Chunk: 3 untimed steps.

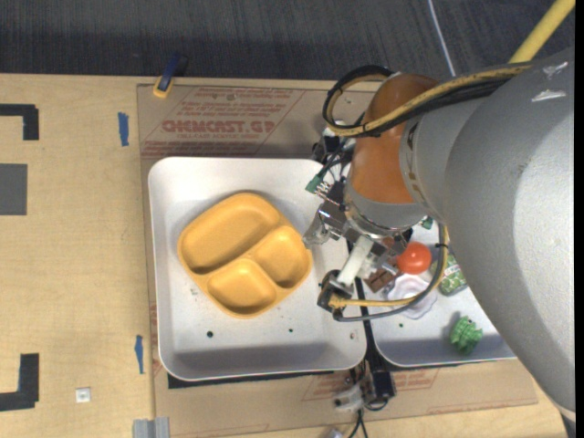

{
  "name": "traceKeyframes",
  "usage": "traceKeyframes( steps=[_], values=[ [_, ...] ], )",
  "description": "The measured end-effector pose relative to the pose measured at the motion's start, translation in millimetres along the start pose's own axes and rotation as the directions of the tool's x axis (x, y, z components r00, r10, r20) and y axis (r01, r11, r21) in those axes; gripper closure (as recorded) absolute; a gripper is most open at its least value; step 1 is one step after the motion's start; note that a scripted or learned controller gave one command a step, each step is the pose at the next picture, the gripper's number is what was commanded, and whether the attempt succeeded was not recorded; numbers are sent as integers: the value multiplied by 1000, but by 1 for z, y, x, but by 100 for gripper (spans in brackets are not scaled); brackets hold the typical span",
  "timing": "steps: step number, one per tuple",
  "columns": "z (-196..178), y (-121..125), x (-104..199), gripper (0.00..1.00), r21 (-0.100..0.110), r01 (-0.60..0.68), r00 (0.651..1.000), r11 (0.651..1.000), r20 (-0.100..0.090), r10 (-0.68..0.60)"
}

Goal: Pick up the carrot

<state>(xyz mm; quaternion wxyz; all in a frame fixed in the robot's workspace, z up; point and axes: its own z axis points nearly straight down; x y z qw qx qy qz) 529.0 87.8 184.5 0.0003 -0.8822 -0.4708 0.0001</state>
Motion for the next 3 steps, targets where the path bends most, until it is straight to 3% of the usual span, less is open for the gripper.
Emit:
traceKeyframes(
  steps=[1, 2, 3],
  values=[
    [69, -14, 28, 0, -7, 253, 967, 968, -23, -253],
    [60, -12, 24, 100, -6, 249, 968, 968, -14, -249],
    [0, -28, -38, 100, 1, 52, 999, 999, 1, -52]
  ],
)
